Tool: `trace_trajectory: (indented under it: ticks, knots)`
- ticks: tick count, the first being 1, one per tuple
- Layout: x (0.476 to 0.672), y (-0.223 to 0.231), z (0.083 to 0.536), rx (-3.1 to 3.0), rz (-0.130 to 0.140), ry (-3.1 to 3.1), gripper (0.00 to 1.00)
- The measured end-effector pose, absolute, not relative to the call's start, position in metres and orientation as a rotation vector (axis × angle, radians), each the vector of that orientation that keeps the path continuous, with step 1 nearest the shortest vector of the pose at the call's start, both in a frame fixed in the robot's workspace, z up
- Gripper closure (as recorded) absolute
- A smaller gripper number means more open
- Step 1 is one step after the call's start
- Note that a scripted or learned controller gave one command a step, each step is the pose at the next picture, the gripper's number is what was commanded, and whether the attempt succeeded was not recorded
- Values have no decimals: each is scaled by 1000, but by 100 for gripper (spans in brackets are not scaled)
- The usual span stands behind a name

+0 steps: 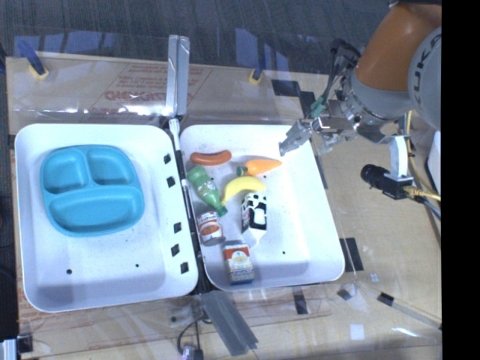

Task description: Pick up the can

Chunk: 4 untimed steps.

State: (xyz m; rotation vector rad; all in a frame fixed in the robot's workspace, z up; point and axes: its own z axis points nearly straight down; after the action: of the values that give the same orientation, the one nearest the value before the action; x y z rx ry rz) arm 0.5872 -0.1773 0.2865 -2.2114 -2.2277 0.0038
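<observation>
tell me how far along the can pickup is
Nothing looks done: the small red-and-silver metal can lies in the right white bin, beside the green bottle. In hand: the gripper hovers over the bin's upper right corner, carrying nothing. Left: reach, grasp, lift.

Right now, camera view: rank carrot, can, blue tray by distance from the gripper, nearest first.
1. carrot: upper part of the right bin, just below-left of the gripper.
2. can: by the right bin's left wall, lower down, past the banana.
3. blue tray: in the left bin, across the divider.
</observation>
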Motion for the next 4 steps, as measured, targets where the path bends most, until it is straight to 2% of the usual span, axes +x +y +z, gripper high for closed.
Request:
trace_trajectory:
  ticks: [1,2,3,4]
  knots:
    - [582,-98,142,-2120,6,-2313,0]
    - [487,-123,105,-2095,-26,-2382,0]
    - [523,-182,181,-2306,3,-2132,0]
    - [518,-127,110,-2249,-16,-2222,0]
